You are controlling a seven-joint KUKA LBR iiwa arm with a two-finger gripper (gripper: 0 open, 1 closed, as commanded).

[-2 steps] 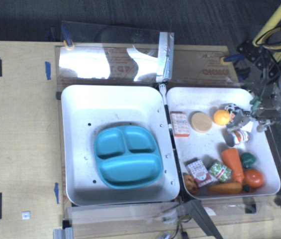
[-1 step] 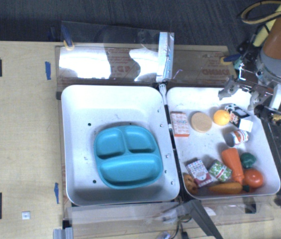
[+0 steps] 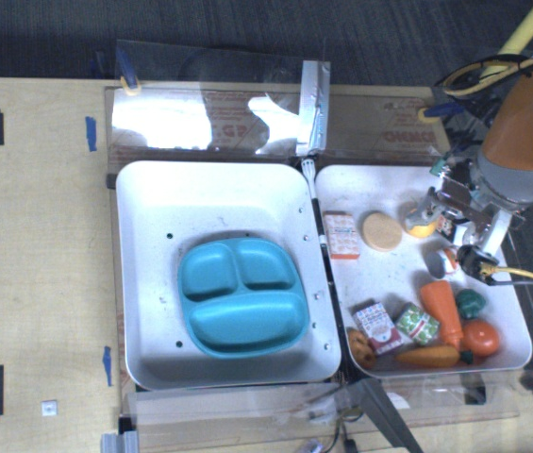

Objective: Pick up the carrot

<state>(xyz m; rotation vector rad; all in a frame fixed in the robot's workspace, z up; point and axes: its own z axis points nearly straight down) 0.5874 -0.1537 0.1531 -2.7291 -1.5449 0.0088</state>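
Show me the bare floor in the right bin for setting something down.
Bare floor lies at the right bin's far left corner, behind the small carton and round biscuit. The near edge is crowded: carrot, tomato, packets.

Blue divided tray [image 3: 242,294] in the left white bin [image 3: 143,215], right white bin [image 3: 341,192] holding a tan round disc [image 3: 382,231], a small orange-and-white carton [image 3: 341,235], a red-and-white packet [image 3: 376,326], a green wrapped item [image 3: 418,326], a tomato [image 3: 482,339]
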